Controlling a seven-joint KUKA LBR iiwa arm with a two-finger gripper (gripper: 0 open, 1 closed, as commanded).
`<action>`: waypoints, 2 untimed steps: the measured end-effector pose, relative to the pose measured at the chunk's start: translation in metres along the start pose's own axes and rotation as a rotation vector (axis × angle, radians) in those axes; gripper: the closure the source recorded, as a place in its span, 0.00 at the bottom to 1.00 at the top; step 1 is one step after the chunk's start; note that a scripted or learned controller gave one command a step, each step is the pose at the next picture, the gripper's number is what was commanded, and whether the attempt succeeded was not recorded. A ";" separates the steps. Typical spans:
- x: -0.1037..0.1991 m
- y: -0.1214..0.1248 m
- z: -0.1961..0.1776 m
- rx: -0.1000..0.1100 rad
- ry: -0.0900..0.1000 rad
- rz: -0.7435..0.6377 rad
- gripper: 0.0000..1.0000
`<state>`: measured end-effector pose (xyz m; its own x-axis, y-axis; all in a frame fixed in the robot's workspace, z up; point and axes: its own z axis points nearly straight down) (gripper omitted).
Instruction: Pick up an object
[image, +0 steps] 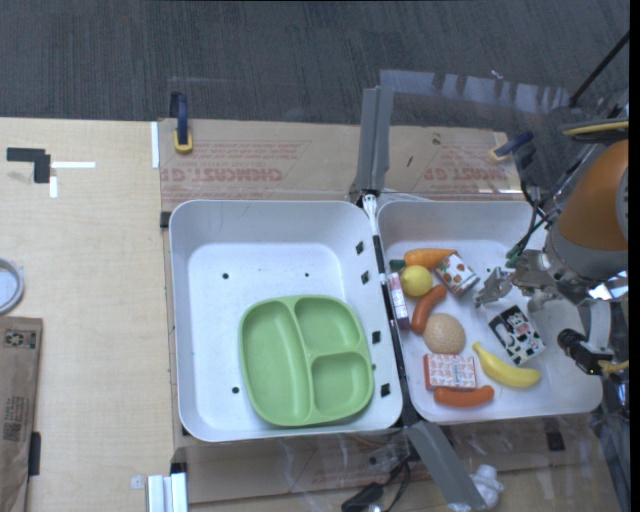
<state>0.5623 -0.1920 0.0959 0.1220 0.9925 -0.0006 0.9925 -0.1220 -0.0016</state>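
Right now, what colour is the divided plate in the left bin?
Light green, plain, no pattern: the divided plate shows best in the camera view.

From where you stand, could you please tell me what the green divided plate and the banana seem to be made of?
Green divided plate: probably moulded plastic, judging by its uniform colour, soft sheen and rounded compartment walls. Banana: likely a plastic toy, smooth and evenly yellow, though real fruit can't be ruled out.

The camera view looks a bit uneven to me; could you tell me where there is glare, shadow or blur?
In the camera view, the light is soft and even: the green plate and banana cast only faint shadows; the left bin shows mild bright wash on its floor, no hard glare; a clear panel behind the right bin reflects palely; the arm at the right edge is soft, its gripper indistinct.
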 end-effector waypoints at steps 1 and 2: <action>0.000 0.000 -0.009 0.001 0.000 -0.001 1.00; 0.067 0.007 -0.092 0.000 0.000 -0.100 1.00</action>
